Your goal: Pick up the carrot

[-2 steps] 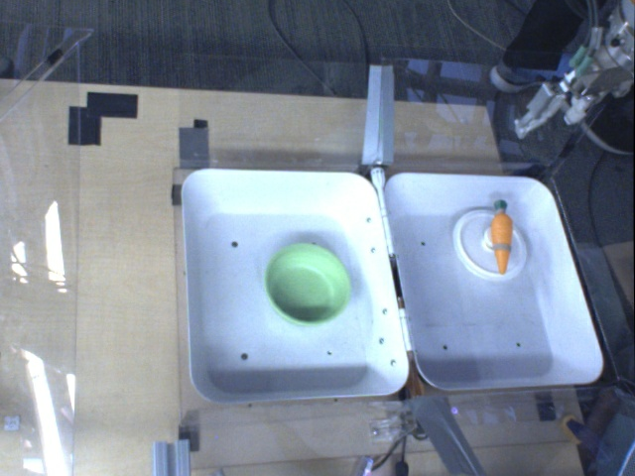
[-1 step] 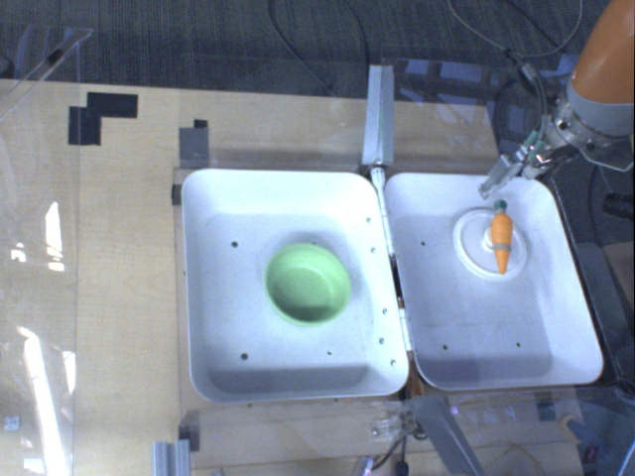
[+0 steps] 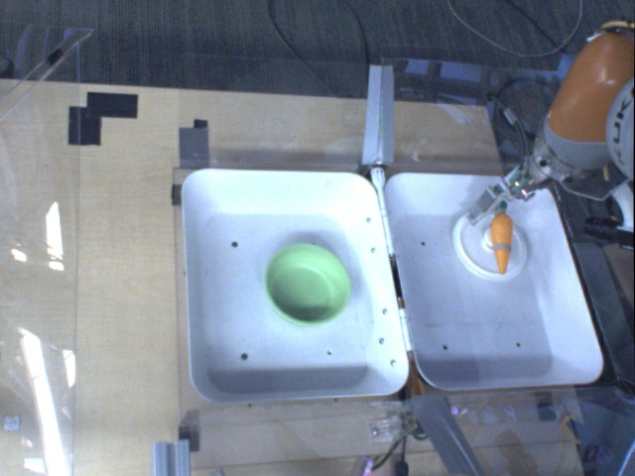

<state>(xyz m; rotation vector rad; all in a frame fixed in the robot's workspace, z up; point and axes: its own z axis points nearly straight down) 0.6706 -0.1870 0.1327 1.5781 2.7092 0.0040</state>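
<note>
Right bin (image 3: 437, 345): orange carrot (image 3: 502, 240), green-topped, tapering.

My arm (image 3: 587, 87) comes in from the right edge, orange band up top and the grey wrist angled down and to the left under it. My gripper (image 3: 499, 198) hangs off the end of that, tilted, pointing down-left. It's small and kinda blurry from up here, so honestly can't say how it's set.

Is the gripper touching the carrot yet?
Cannot tell. In the camera view the gripper sits right at the carrot's top end on the white plate; neither contact nor gap is plain.
</note>
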